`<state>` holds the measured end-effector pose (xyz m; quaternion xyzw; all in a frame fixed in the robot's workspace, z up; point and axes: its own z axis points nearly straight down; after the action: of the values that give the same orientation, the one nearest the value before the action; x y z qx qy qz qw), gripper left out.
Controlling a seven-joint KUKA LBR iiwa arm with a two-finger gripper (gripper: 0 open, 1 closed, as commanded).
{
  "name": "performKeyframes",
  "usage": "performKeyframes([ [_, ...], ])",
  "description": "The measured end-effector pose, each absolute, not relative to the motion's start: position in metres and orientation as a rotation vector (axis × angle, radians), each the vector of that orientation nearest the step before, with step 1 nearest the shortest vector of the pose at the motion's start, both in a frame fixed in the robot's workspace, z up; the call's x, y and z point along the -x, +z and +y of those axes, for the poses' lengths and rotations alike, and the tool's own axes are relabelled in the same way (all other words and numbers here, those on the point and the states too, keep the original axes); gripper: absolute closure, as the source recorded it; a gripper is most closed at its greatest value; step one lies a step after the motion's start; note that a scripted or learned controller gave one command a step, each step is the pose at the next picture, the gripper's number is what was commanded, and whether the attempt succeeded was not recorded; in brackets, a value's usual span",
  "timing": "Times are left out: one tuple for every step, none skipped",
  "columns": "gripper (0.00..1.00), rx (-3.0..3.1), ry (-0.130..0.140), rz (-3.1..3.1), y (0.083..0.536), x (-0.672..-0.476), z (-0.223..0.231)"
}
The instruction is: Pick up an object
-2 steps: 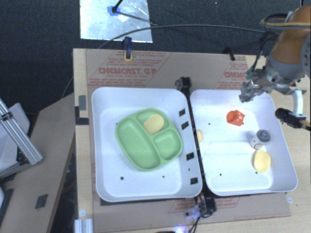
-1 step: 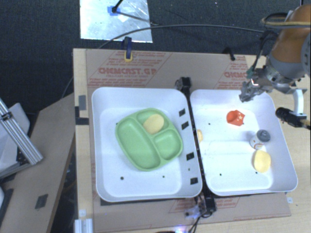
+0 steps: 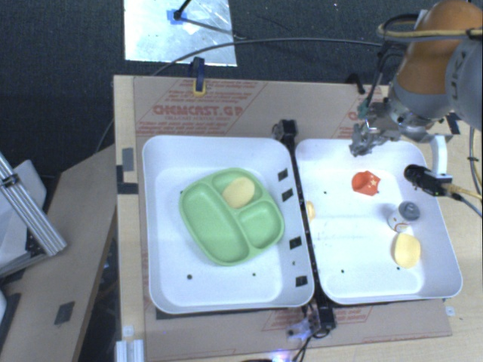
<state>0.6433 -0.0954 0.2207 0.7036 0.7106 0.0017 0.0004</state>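
1. My pincer (image 3: 363,143) hangs over the far edge of the right bin (image 3: 332,277), near its back left corner; I cannot tell how it stands or whether it has hold of anything
2. The red object (image 3: 365,182) lies on the right bin's floor just nearer the camera than my pincer, apart from it; it is squat, with no long axis I can make out
3. The yellow object (image 3: 406,250) lies nearer the front right of that bin, its long axis running roughly front to back, narrower end toward the back
4. A small grey round piece (image 3: 408,210) sits between the red and the yellow ones
5. The left bin (image 3: 162,277) holds a green divided tray (image 3: 219,236), set at a slant
6. A pale yellow item (image 3: 239,192) rests in the tray's far compartment
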Motion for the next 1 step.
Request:
performKeyframes([
  [1.0,-2.213,0.001,2.231,0.2134,-0.6321,-0.0475],
])
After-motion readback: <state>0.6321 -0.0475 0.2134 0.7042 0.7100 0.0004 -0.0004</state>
